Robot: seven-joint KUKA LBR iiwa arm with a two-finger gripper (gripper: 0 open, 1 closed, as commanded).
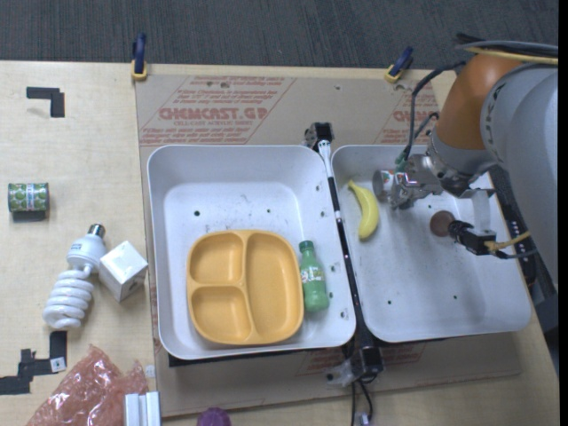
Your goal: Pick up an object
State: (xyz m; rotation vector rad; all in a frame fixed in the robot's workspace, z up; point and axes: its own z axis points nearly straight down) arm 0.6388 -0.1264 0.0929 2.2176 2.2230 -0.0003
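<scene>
Two white bins side by side on a light wooden surface [80,149], over a sheet of brown printed cardboard [222,105] clipped at its far corners

Right bin [444,313]: a yellow banana [365,210] lies near the far left corner, lengthways, close to the divide between bins. A small brown round object [441,224] sits to the right of it, well apart from the banana

Arm [510,105] comes in from the right, orange band above the wrist. The gripper [397,187] is low over the far part of the right bin, just right of the banana's upper end. Whether it touches the banana, cannot tell. Jaws too small and cluttered to read; cannot tell if wide or narrow, and nothing is seen between them

Left bin [177,185]: a yellow three-compartment tray [244,287] lies flat in the near half. A green bottle [313,278] lies on its side just beside the tray's right edge, against the bin wall

Outside the bins, on the left: a small green can [28,198] on its side, a white spiral light bulb [73,282], a white cube [122,270] touching or nearly touching the bulb, a pink mesh bag [84,389] at the near edge
</scene>
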